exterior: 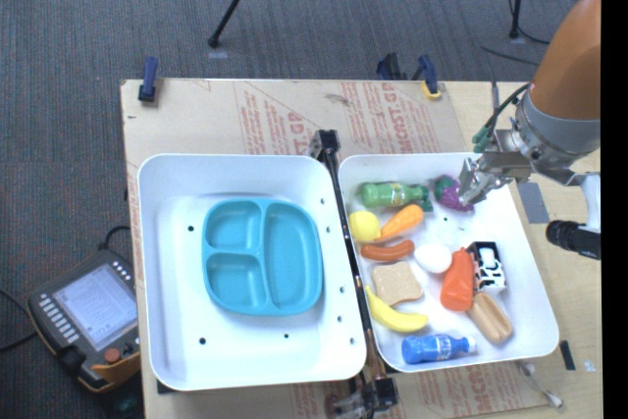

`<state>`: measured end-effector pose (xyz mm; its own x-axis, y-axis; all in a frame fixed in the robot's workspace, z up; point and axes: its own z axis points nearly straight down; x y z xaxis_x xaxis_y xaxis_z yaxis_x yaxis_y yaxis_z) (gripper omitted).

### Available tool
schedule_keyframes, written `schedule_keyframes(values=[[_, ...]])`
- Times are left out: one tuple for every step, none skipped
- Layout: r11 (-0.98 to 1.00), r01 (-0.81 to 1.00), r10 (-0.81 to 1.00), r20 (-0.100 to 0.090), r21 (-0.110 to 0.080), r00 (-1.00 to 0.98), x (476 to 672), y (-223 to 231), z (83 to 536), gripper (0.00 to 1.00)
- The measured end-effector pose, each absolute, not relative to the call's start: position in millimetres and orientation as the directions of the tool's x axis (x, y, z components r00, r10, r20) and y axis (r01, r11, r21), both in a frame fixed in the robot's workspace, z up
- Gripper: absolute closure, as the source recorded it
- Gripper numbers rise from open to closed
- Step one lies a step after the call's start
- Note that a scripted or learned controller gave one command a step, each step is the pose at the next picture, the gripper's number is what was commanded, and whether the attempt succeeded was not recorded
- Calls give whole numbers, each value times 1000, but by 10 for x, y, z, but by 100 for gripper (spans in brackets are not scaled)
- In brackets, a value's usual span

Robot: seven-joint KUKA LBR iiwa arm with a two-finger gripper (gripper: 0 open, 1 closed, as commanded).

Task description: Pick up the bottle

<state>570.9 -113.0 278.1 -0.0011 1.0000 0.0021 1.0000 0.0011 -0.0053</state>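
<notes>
A green bottle (391, 194) lies on its side at the back of the right bin (535, 285), its cap pointing left. A blue bottle (437, 346) lies along that bin's front wall. An orange-red bottle (457, 280) lies toward the right of the middle. My gripper (470, 185) hangs over the bin's back right part, just right of a purple toy (451, 194) and about touching it. It is roughly a hand's width to the right of the green bottle. Nothing shows in its grasp.
The right bin also holds a lemon (363, 227), carrot (402, 221), sausage (387, 251), egg (432, 258), toast (396, 284), banana (394, 314), hot dog (492, 317) and a black-and-white carton (486, 268). The left bin (167, 211) holds a blue divided plate (262, 255).
</notes>
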Motion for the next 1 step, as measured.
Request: schedule_keyframes(values=[[-118,993,993,1,-4,118,4918,-530,3197,100]])
